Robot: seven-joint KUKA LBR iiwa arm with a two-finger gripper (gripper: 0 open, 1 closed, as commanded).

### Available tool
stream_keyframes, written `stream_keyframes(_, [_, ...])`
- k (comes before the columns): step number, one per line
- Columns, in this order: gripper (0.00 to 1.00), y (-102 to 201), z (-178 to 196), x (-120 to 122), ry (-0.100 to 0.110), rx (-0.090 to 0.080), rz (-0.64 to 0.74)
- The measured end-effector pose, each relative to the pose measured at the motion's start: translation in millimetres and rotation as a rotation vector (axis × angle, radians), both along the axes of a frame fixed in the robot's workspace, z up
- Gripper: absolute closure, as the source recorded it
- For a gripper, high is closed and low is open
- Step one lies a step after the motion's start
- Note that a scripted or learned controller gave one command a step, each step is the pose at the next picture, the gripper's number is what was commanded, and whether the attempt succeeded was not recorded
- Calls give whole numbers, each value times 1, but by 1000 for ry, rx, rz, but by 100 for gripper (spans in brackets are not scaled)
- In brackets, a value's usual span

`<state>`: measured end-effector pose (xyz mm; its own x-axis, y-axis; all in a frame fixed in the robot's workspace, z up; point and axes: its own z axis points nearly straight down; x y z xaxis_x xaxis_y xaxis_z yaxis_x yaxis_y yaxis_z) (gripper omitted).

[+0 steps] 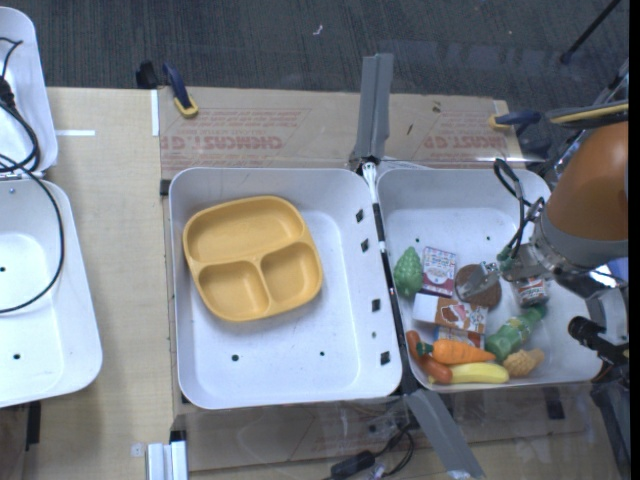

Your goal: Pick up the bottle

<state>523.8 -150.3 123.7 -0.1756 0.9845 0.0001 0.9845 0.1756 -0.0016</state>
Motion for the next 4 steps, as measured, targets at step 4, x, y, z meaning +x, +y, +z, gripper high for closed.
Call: stream_keyframes(4, [0, -47, -14, -38, 5, 37, 16])
